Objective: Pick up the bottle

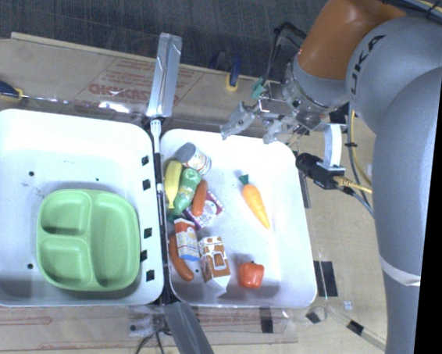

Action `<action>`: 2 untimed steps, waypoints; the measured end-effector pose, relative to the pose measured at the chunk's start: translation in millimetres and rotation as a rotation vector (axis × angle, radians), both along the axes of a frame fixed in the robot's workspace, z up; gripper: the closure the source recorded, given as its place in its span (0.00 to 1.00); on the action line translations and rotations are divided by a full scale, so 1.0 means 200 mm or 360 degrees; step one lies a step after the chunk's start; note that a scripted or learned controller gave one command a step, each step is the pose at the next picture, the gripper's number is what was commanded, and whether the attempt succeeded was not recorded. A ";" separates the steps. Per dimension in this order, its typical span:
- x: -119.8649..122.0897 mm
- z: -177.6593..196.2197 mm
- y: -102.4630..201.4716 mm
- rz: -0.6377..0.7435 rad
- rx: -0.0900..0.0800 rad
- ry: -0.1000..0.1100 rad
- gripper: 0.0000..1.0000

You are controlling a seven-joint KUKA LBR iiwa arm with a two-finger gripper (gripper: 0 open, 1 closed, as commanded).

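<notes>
Two white bins sit side by side below me, and I'll call it from the front edge back. Nearest the camera in the right bin [299, 220], an orange-red pepper [250, 274] sits by the front wall, with a small brown-and-white carton [215, 260] just beside it on its left. Touching that carton, a bottle [187, 241] with a red cap and a printed label lies on its side, resting across a long reddish sausage [180, 259] that runs along the bin's left wall. Over in the left bin [19, 151], a green divided plate [88, 238] lies flat toward the front. Moving back in the right bin, a crumpled red-and-white packet [211, 207] sits against the pile, then a green vegetable [186, 190] and a yellow banana-shaped piece [172, 181] lying side by side, with a slim orange piece [200, 197] touching the green one. A carrot [255, 202] lies alone in the open middle, well apart from the pile. Further back, a tin can [193, 159] rests on its side near the rear left corner. Farthest of all, my gripper [258, 126] hangs over the right bin's rear rim, fingers spread apart with nothing between them, well away from the bottle.
</notes>
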State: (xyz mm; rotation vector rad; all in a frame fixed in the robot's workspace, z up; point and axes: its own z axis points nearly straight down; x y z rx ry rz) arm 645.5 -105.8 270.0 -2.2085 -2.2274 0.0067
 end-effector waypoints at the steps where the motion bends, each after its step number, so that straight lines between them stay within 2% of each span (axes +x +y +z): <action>1: -0.15 0.33 0.02 0.0209 -0.0001 -0.0008 0.00; 2: -0.15 0.33 0.02 0.0209 -0.0001 -0.0007 0.00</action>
